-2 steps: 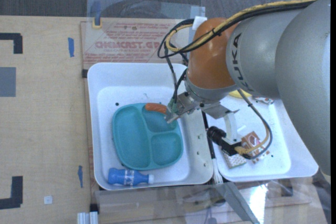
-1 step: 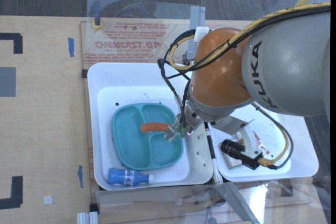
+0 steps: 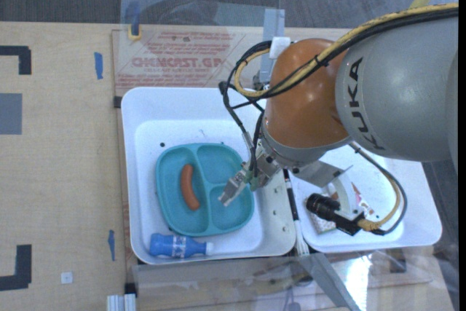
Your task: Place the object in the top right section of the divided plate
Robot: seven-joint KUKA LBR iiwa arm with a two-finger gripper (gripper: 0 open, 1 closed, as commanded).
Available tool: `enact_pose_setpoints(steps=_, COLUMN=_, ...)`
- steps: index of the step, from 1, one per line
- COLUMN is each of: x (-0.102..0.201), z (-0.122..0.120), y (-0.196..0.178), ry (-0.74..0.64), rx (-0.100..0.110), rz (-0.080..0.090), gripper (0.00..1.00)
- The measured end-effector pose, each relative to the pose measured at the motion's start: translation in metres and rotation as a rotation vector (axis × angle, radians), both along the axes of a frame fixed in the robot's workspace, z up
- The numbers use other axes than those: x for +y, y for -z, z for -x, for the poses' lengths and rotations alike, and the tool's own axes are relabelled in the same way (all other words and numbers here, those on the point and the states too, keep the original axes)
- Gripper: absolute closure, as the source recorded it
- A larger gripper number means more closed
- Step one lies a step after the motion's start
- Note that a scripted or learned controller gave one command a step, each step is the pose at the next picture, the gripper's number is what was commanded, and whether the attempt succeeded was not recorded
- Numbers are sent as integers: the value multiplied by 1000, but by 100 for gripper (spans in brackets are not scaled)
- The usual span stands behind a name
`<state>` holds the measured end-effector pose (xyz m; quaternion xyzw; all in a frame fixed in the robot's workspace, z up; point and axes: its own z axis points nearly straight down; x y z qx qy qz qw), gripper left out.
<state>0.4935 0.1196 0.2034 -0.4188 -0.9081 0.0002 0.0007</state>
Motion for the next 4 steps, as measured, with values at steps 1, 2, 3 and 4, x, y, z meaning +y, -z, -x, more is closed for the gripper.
enact_pose_setpoints(steps=1, x=60, z=2, y=94, ry=-105, rx=-41, rz=-10, gripper=0)
enact_pose_setpoints(steps=2, x=57, z=-2, y=83, ry=-97, rx=-50, rz=-9, gripper=100)
enact_pose_setpoints(steps=3, x=54, z=-31, y=-54, ry=-170, rx=-5, rz=0, gripper=100)
enact_pose_setpoints(steps=4, x=21, z=14, y=49, ry=-333, rx=-2, rz=-1, gripper=100)
